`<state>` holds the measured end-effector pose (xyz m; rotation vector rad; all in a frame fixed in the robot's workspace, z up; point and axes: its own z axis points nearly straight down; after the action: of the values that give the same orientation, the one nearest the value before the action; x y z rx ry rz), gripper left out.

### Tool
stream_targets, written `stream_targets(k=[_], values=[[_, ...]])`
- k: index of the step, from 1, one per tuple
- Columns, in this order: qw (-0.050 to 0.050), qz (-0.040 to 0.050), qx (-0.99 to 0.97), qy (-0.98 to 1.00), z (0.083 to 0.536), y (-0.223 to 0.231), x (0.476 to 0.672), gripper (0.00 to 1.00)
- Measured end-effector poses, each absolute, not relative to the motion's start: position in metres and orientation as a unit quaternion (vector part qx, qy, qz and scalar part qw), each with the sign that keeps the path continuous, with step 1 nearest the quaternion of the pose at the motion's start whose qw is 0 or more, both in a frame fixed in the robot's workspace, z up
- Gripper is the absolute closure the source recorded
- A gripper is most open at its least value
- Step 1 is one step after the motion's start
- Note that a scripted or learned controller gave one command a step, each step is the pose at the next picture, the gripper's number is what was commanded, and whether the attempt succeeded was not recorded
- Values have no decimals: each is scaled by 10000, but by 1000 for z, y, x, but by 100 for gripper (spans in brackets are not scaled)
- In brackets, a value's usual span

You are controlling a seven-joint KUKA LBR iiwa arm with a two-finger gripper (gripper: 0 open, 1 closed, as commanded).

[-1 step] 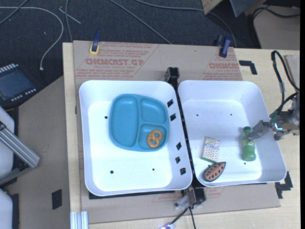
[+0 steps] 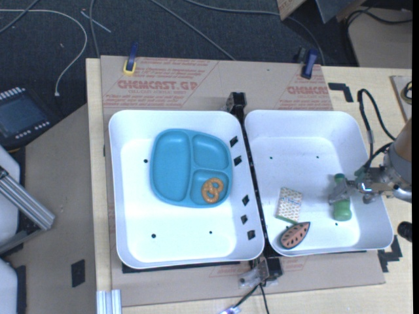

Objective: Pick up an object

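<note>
Camera view: the gripper [image 2: 342, 190] is down in the right bin [image 2: 308, 124], at its right side, directly over a green object [image 2: 342, 209] — the grasp step, by my judgement. Whether it is clenched or released cannot be told. Next move calls for a firm close, then a straight lift.

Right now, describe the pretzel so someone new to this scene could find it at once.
Look in the left white bin, at the blue divided plate. The pretzel lies in its lower right compartment, a small golden-brown twist and the plate's sole item.
</note>
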<state>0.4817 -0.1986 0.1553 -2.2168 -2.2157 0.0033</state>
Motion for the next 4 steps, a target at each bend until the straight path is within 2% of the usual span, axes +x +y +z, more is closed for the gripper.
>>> stream_targets(k=[1,2,3,4], values=[[42,9,-7069,-7073,96,-189,480,0],[24,2,-7071,-7071,84,-188,480,0],[11,-6,-7074,-7068,96,-188,481,100],[-27,-10,-7070,-7072,147,-198,487,100]])
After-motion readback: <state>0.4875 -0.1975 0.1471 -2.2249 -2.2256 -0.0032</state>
